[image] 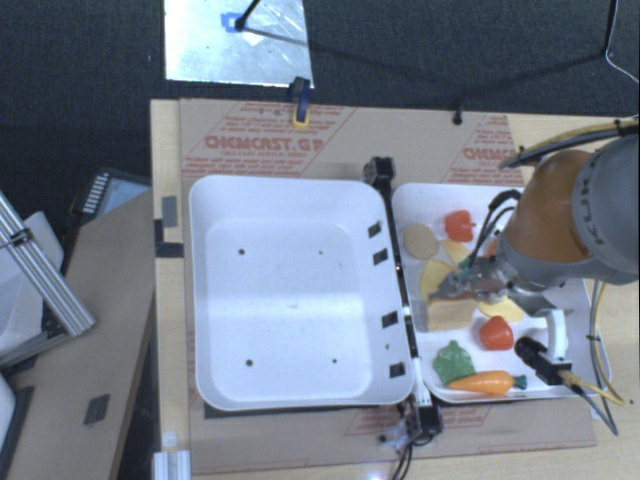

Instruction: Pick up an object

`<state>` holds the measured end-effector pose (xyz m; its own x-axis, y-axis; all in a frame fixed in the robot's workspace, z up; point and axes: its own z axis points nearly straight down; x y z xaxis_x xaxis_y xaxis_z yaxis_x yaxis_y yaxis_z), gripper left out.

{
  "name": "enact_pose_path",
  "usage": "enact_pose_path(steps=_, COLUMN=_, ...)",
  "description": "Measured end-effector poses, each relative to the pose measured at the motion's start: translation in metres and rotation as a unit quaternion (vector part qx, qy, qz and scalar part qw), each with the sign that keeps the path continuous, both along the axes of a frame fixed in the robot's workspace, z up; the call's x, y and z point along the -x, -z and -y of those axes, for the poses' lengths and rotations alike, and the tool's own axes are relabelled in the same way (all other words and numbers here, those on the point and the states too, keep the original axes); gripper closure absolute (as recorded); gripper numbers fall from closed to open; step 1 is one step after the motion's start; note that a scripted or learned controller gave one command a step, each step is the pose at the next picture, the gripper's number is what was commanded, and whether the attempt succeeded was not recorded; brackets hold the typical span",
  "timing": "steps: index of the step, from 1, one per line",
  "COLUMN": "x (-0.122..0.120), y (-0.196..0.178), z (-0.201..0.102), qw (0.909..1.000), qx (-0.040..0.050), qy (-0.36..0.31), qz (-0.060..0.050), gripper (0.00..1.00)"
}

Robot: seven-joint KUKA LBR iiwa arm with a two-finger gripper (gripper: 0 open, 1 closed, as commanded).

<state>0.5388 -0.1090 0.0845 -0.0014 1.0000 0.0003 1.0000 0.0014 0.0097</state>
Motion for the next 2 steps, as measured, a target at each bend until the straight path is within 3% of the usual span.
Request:
enact_pose_path(steps=1, x=-0.076, y=-0.001, z=-0.028, qw=1.0, qx=0.0003, qy=-0.004, qz=-0.001, gripper=0.0)
enact_pose_path(steps=2, x=-0.006, y=0.001, z=-0.024, qw=1.0, qx=-0.0005, qy=0.001, qz=-0.008, gripper=0.0)
